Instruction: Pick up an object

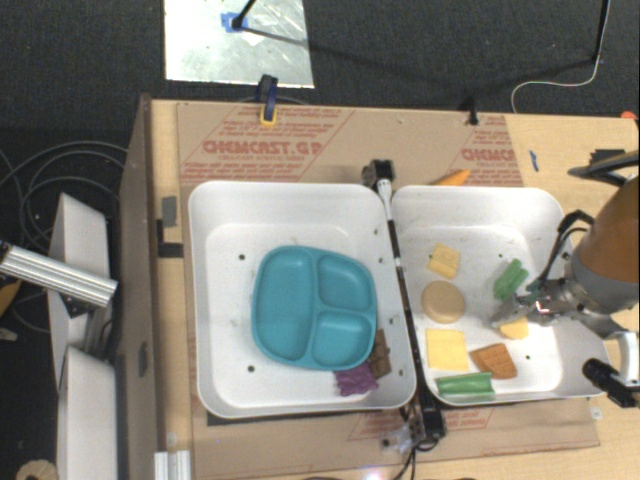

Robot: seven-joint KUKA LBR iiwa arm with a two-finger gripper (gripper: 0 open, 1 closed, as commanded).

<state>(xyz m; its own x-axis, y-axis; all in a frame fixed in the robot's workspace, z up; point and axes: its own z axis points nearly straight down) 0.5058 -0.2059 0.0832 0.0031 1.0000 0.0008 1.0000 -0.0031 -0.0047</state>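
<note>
The right bin (pixel 540 213) holds several toy food pieces: a yellow cube (pixel 444 261), a tan round piece (pixel 443 302), a flat yellow square (pixel 447 349), an orange-brown cracker (pixel 494 360), a green bar (pixel 465 385), a green piece (pixel 510 278) and a small yellow wedge (pixel 515 329). My gripper (pixel 522 311) reaches in from the right and sits low in this bin, between the green piece and the small yellow wedge, very close to both. The arm's grey and orange body (pixel 610 248) hides the bin's right side.
The left bin (pixel 215 268) holds a teal divided plate (pixel 312 306), with a purple piece (pixel 352 380) and a brown piece (pixel 381 358) at its front right corner. An orange carrot-like piece (pixel 452 178) lies on the cardboard behind the right bin.
</note>
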